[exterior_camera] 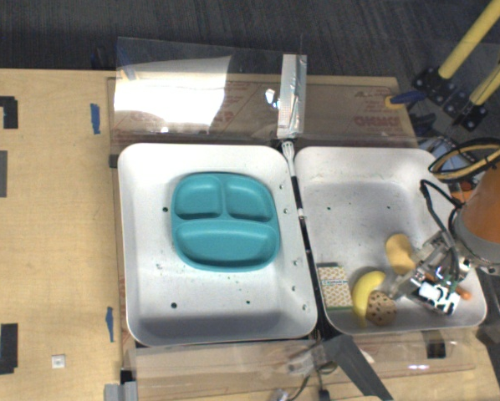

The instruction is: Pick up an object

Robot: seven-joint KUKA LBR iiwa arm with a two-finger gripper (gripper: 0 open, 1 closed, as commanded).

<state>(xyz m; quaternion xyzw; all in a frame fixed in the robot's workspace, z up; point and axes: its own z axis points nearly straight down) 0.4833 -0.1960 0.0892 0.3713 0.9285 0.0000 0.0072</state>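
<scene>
A cluster of small objects lies in the near right part of the right-hand shallow white bin (350, 182): a rounded yellow lemon-like fruit (366, 289), a small brown cube with dark spots like a die (382, 308) touching its near right side, a yellow-orange pear-shaped piece (398, 251) a little farther back and to the right, and a flat small packet with green and yellow print (333, 286) just left of the yellow fruit, against the bin's left wall. The packet's print is too small to read.

The hand (424, 281) sits low in the same bin, just right of the cluster, with cables looping above it. The yellow fruit and the spotted cube lie to its left in the view, the pear-shaped piece just behind and left of it. Whether the hand is apart or together cannot be told, and nothing is seen held in it.

The left white bin (141, 249) carries a teal plastic divided plate (226, 220) with three compartments. Behind the bins on the tabletop (41, 241) lies cardboard with faint reddish lettering (371, 120), not legible.
</scene>
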